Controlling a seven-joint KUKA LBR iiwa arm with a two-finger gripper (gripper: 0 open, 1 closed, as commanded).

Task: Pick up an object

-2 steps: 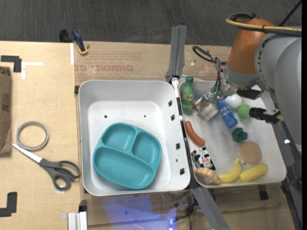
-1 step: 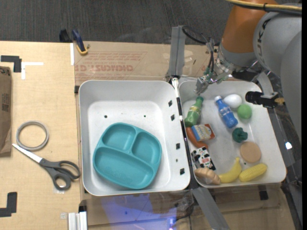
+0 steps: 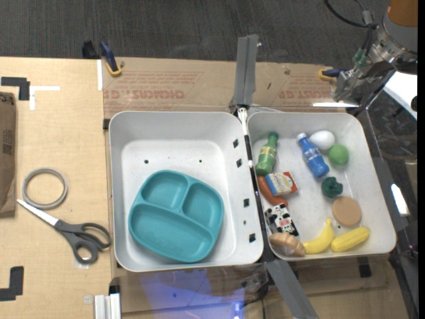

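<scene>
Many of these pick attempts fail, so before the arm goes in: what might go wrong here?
The banana, the corn and the tan disc lie crowded in the right bin's near corner, so the pincer may nudge neighbours or catch two. The blue bottle is rounded and may roll away.

Robotics lab test bench, not a home or shop. Evidence: two shallow white bins [image 3: 174, 126] clamped side by side on a plywood bench top [image 3: 53, 145] with a cardboard sheet [image 3: 172, 88] taped beneath; black fiducial corner marks [image 3: 16, 85] on the wood; blue spring clamps [image 3: 109, 58] at the board edge; loose cabling [image 3: 345, 8] near the arm; grey carpet floor [image 3: 186, 12] behind.
</scene>
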